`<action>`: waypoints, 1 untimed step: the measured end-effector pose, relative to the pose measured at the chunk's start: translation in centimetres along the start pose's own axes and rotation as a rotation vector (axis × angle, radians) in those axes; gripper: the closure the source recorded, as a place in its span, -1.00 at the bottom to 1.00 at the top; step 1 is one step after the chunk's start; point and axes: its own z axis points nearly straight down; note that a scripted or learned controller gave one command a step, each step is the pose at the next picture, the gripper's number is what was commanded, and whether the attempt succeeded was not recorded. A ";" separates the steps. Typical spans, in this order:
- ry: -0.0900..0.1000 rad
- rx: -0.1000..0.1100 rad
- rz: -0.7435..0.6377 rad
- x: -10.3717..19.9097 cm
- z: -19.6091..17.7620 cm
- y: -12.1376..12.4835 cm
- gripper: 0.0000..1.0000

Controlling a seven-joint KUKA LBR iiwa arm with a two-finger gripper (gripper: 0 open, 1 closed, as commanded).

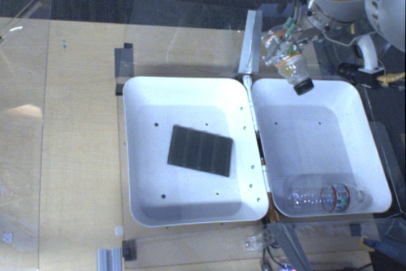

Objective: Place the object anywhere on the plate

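A dark grey rectangular plate (200, 150) lies flat in the middle of the left bin (138, 112). My gripper (283, 47) hangs over the far left corner of the right bin (320, 120). It is shut on a small clear plastic bottle (292, 65). The bottle is tilted, with its black cap (303, 86) pointing down and to the right, just above the bin's far rim. The plate is well to the left of the gripper and nearer the camera.
A second clear bottle (320, 197) with a coloured label lies on its side along the near wall of the right bin. A metal post (248, 41) stands behind the seam between the bins. Cables (368, 76) run at the far right.
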 end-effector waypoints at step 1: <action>0.016 0.024 -0.390 -2.5 -1.1 -1.4 1.00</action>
